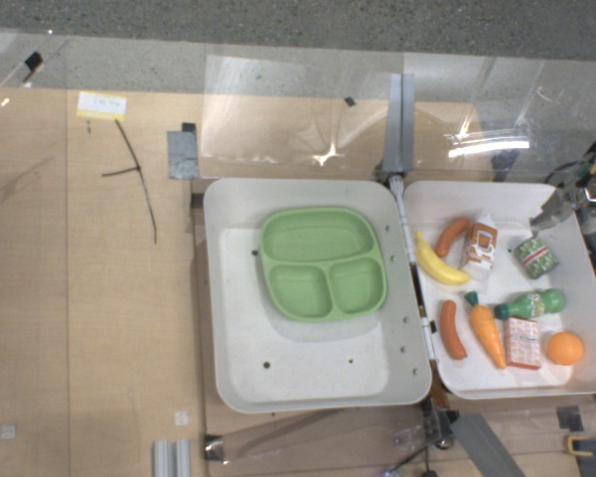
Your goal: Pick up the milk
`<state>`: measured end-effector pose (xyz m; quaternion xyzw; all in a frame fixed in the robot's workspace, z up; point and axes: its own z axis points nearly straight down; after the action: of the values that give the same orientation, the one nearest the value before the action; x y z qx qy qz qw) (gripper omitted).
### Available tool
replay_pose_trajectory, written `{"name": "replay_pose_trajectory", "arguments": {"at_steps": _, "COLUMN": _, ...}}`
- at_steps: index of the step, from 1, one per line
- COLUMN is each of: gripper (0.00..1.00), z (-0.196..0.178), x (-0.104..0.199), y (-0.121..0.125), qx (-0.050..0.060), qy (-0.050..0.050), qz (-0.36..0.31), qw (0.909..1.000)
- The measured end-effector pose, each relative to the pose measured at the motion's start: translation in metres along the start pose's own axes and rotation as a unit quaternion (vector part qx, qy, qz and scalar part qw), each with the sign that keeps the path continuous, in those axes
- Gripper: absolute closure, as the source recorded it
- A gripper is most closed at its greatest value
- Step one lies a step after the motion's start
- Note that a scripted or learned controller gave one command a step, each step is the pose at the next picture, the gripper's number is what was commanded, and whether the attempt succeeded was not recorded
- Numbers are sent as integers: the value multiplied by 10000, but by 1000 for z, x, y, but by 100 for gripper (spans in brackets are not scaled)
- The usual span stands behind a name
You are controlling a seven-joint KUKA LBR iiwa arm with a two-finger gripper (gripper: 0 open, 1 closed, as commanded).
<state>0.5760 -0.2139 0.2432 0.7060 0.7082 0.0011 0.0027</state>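
Milk carton lying in the right bin, gripper near that bin's far right corner.

Camera view: the milk carton (480, 245), white with a brown panel, lies in the right bin (497, 195), just right of the banana (439, 263) and touching the sausage (453, 235) at its upper left. Below the carton are a second sausage (451, 329), a carrot (486, 334), a pink-and-white carton (522, 343) and an orange (564, 348); right of it are a green bottle (529, 305) and a green can (535, 256). The gripper (554, 213) hangs up and right of the carton, above the can, nothing seen in it; how far it is spread I cannot tell. Left of the carton, the left bin (228, 296) bears a green divided plate (323, 263).
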Motion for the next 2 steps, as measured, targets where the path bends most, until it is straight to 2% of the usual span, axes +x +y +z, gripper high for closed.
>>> {"name": "replay_pose_trajectory", "arguments": {"at_steps": 1, "gripper": 0, "z": 119, "x": 23, "y": -17, "qx": 22, "qy": 6, "qz": 188, "qw": 9998}}
{"name": "replay_pose_trajectory", "arguments": {"at_steps": 2, "gripper": 0, "z": 151, "x": 33, "y": 38, "qx": -3, "qy": 4, "qz": -116, "qw": 9999}}
